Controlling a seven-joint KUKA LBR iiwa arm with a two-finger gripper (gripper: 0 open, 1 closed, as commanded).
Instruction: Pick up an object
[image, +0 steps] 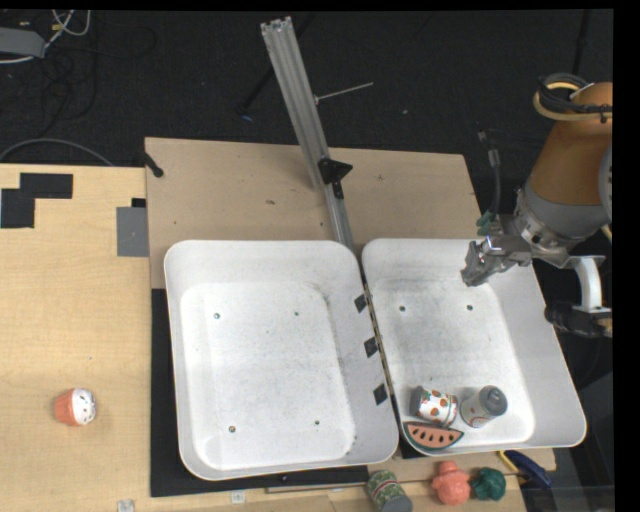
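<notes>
you're looking down on two white bins — the left bin (262, 360) and the right bin (470, 330) side by side. the gripper (482, 262) hangs over the right bin's far edge. at that bin's near edge sit a small painted cup (436, 406), a grey can (486, 404) and a watermelon slice (434, 437) — close together. a red-and-white ball (75, 407) lies on the wooden bench (60, 300), well left.

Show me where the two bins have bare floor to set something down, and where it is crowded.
The left bin is bare wall to wall. In the right bin, the floor is free from under the gripper down to the near edge. That edge is crowded: painted cup, grey can, watermelon slice.
</notes>
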